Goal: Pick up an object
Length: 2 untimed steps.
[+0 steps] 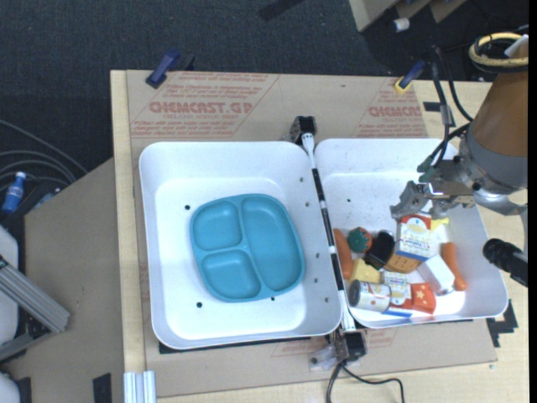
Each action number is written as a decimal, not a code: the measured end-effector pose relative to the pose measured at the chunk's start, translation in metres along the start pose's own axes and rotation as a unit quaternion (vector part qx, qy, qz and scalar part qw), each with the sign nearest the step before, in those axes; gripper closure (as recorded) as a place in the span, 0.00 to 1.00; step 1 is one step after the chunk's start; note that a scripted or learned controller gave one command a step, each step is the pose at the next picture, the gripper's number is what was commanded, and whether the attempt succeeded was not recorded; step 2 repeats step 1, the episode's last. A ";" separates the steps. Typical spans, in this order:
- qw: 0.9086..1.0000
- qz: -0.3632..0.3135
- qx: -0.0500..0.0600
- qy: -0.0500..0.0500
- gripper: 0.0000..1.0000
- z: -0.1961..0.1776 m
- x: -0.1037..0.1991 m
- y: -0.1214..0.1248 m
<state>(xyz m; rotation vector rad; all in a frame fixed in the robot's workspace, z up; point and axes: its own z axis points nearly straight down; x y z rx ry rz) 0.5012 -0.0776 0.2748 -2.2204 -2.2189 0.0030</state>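
Note:
My gripper [424, 204] hangs over the upper middle of the right bin [369, 162], open, with nothing between its fingers. Just below it lies a white carton with orange and blue print [415, 237]. A heap of small items fills the bin's lower half: a green ball [360, 239], a black block [382, 248], a yellow wedge [367, 271], a labelled can on its side [373, 295], a red packet [421, 297] and two orange carrot-like pieces [341, 254] [451, 261]. The gripper touches none of them.
The left bin [164, 175] holds a blue divided plate [247, 246]. A black ridge [317, 193] separates the two bins. The upper part of the right bin shows bare white floor. A black knob [503, 254] juts in at the right edge.

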 end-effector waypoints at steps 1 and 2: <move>1.000 0.000 -0.002 -0.001 1.00 0.017 0.003 0.057; 1.000 0.000 -0.002 -0.001 1.00 0.017 0.003 0.057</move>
